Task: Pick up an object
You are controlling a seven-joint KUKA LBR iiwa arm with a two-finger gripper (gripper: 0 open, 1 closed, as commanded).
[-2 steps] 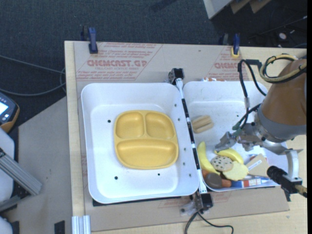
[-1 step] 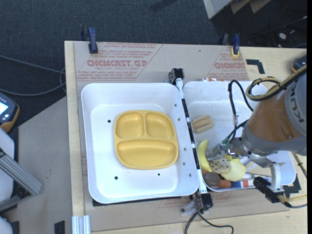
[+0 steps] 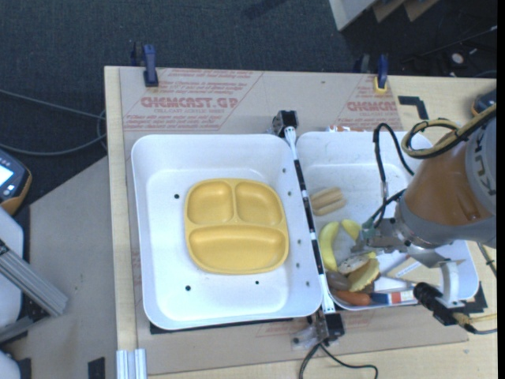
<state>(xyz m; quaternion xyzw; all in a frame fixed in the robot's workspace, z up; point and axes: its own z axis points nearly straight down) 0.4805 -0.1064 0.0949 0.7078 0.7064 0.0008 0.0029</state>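
Down at five o'clock, the gripper (image 3: 368, 242) sits low (finger state: cannot tell) over the right bin (image 3: 347, 144), beside a curved yellow plastic banana (image 3: 329, 242).

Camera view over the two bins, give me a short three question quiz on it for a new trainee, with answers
1. True or false: the yellow divided plate lies in the left bin.
2. Which item lies apart from the pile, further back in the right bin? A) the tan bread roll B) the banana C) the hot dog
3. How many compartments does the plate have?

Key: 1. True. 2. A. 3. Three: two smaller ones at the back, one long one in front.
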